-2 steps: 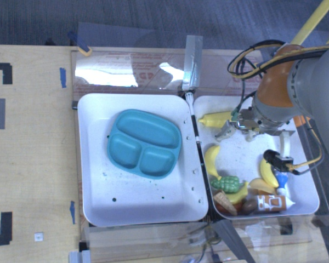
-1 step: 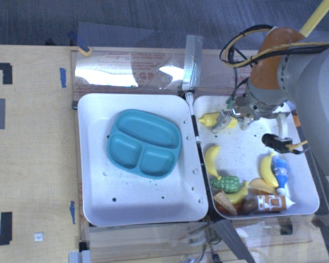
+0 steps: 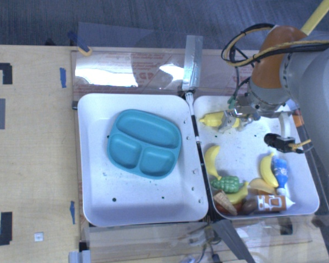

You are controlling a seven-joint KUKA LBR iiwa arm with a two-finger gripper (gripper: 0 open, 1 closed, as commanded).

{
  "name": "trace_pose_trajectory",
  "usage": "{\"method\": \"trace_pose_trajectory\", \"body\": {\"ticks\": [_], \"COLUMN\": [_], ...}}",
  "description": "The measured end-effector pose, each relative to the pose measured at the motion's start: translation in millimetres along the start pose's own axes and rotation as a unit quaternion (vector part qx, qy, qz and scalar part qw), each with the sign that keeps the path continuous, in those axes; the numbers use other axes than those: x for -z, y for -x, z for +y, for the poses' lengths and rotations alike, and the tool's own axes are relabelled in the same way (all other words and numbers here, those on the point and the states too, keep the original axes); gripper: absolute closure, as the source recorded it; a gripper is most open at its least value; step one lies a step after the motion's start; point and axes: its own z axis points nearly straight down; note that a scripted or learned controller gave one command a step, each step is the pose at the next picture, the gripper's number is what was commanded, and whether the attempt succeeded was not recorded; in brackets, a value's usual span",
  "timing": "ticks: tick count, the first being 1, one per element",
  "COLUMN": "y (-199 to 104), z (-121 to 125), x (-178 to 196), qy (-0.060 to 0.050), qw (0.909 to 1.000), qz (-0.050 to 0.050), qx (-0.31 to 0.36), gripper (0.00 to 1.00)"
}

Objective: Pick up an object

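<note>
step: I've got the gripper (image 3: 234,115) down at a yellow toy (image 3: 211,120), top-left of the right bin (image 3: 312,193)
grip: honestly can't tell
next: I'd confirm contact, then lift straight up

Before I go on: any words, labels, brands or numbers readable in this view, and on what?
Nothing reads clearly.
Red print on the clear sheet behind the left bin: too blurred and glared.
White label on the brown bottle in the right bin: too small.
Blue-and-white packet: no legible text.
</note>
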Motion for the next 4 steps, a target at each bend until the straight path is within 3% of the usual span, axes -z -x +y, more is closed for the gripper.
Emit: {"method": "trace_pose_trajectory", "body": {"ticks": [1, 2, 3, 4], "y": [-60, -63, -3, -4], "z": [12, 11, -36, 10], "x": [99, 93, 76, 21], "qy": [0.029, 0.026, 0.024, 0.035], "qw": [0.9987, 0.9989, 0.9962, 0.9949], "qz": [-0.001, 0.001, 0.002, 0.002], "qx": [-0.041, -0.039, -0.084, -0.094], "gripper": [1.00, 0.00, 0.00, 0.00]}}
